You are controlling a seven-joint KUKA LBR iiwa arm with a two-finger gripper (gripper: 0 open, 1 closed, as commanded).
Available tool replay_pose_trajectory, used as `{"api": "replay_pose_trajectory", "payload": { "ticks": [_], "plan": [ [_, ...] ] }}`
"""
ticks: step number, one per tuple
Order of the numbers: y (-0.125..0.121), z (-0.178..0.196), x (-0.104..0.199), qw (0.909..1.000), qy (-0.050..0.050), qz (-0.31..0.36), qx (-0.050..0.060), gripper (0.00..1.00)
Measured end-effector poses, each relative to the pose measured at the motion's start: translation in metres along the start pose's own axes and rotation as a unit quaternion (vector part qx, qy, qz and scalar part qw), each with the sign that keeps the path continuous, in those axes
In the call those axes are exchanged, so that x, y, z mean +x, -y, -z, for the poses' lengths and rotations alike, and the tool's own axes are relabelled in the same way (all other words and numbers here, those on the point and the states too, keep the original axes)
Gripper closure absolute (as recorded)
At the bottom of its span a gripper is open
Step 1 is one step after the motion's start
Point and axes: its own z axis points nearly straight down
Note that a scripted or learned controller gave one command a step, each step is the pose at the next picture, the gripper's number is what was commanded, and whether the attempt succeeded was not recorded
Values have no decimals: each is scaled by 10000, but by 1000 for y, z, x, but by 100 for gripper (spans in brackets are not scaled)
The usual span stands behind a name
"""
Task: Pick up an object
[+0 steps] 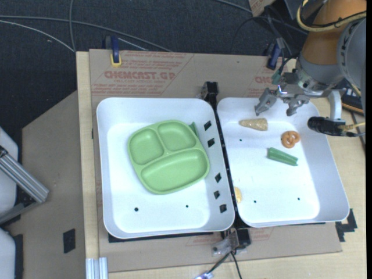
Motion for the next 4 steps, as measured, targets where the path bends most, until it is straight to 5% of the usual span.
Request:
{"api": "replay_pose_trajectory", "payload": {
  "ticks": [1, 3, 4],
  "plan": [
    [-3, 9, 0, 10000, 10, 14, -73, 0],
    [-7, -95, 0, 10000, 6, 22, -46, 0],
    [-5, -82, 0, 10000, -2, 25, 0, 100]
  ]
}}
